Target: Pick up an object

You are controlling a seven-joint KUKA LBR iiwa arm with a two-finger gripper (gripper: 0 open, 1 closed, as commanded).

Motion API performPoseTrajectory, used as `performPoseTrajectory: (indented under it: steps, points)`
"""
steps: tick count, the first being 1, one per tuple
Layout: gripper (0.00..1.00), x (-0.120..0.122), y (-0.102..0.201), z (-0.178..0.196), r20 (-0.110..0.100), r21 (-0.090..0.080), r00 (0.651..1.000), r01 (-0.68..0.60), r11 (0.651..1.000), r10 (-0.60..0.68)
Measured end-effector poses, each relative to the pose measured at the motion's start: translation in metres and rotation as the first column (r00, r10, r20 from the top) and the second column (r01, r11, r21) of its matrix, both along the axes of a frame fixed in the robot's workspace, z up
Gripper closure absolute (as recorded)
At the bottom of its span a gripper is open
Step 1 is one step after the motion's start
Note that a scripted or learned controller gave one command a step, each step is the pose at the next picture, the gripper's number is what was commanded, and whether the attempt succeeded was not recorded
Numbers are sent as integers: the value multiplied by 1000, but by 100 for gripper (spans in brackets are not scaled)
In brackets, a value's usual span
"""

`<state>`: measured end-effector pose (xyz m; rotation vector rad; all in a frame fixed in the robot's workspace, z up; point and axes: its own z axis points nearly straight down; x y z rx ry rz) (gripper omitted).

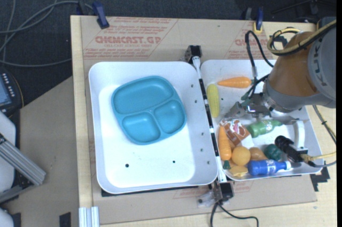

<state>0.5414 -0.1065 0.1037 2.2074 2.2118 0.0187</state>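
Objects for picking lie crowded in the right bin (315, 130), all close around the end effector (243, 109). Well to its left, in the left bin (101, 114), sits a blue divided plate (148, 109). Just left of the end effector a yellow corn cob (212, 100) lies along the bin's wall, and below that an orange carrot (224, 145). Above the end effector lies a second carrot (234, 81). The end effector's metal fingers appear slightly apart, low over the bin floor, with nothing seen between them. Just below it is a red-and-white packet (235, 131), then a yellow ball (240, 155). To its right lie a green bottle (263, 128) and, lower, a blue bottle (265, 168). Both bins rest on the desk (133, 39).
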Motion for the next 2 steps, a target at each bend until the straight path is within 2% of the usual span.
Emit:
performPoseTrajectory:
  steps: [1,2]
  points:
    - [0,55,-58,102,-3,-5,1000,3,1000,-3]
    - [0,-40,-4,4,-10,2,1000,4,1000,-4]
